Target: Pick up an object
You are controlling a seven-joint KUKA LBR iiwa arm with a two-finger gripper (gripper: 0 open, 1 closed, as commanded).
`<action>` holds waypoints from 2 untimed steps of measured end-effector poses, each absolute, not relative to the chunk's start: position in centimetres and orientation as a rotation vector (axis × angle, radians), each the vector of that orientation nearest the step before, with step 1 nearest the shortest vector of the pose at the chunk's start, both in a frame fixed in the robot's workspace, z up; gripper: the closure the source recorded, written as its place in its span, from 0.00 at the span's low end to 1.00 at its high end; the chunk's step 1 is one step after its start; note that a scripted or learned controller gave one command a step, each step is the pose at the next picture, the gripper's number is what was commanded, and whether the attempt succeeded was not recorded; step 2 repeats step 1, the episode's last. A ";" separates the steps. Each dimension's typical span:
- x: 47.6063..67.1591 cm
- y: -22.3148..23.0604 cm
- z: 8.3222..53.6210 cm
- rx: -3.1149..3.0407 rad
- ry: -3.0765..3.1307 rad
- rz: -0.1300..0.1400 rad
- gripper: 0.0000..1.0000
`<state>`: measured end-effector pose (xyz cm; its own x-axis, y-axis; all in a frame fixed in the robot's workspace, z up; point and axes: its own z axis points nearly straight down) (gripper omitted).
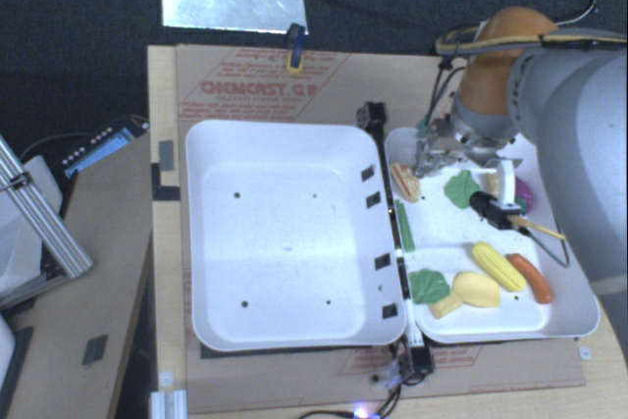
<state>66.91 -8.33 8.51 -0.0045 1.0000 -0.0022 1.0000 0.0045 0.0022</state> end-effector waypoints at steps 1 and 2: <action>66.9 -8.3 8.5 2.214 2.224 0.000 1.00; 66.9 -8.3 8.5 2.214 2.224 0.000 1.00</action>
